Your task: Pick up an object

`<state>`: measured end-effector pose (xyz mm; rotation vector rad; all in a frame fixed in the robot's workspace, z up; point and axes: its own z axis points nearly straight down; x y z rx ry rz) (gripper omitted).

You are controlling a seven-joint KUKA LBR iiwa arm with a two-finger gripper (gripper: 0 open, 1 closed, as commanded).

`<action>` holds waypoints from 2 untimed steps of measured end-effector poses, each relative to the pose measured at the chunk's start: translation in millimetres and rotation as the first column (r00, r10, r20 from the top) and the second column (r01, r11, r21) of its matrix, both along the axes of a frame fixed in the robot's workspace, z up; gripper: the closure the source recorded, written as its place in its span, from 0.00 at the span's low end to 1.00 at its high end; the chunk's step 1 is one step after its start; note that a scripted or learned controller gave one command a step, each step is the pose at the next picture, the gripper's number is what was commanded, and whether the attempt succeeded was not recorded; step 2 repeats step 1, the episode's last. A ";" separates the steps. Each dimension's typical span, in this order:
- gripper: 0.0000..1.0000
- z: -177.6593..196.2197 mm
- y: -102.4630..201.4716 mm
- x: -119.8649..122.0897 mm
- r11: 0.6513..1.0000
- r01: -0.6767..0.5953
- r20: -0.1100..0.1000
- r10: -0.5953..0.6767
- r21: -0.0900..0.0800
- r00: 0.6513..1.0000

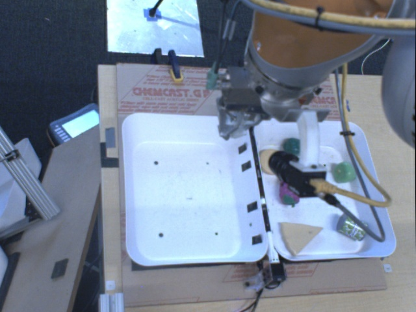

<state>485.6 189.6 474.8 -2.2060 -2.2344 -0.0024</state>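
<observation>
Grey metal, my gripper (233,121) hangs over the wall between the left bin (188,200) and the right bin (333,247), where a tan wedge (299,236) lies; released or clenched, I cannot tell.

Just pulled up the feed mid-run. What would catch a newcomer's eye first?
The grey arm with its orange band dominates the upper right, its hand at the far end of the divider between the left bin and right bin. The right bin holds the clutter: a tan wedge near its front, a green lump by its right wall, a magenta piece mid-bin.
</observation>
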 end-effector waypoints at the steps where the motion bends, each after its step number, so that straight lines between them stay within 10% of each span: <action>1: 1.00 63.9 47.5 36.8 1.000 0.005 0.010 -0.005 0.002 1.000; 2: 1.00 63.9 47.5 36.8 1.000 0.005 0.010 -0.005 0.002 1.000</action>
